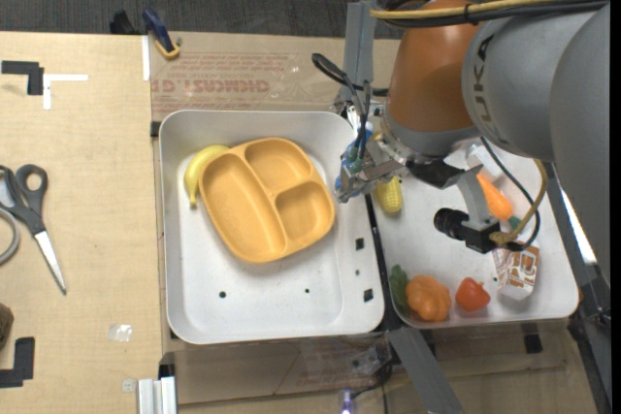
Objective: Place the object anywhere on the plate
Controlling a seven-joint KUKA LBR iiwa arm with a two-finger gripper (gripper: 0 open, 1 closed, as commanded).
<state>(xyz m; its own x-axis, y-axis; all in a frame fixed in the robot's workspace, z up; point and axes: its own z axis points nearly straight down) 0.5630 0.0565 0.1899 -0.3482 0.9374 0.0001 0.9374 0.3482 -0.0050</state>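
I judge the job barely begun: the plate (pixel 264 199) in the left bin (pixel 252 305) carries nothing, the corn cob (pixel 390 197) lies in the right bin (pixel 558 301) beside the gripper (pixel 351 177), whose grip I cannot tell.

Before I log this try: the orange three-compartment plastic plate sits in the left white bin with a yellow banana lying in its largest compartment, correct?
Not quite. The orange three-compartment plastic plate sits in the left white bin, but the yellow banana lies outside it, against its upper-left rim, as the camera view shows.
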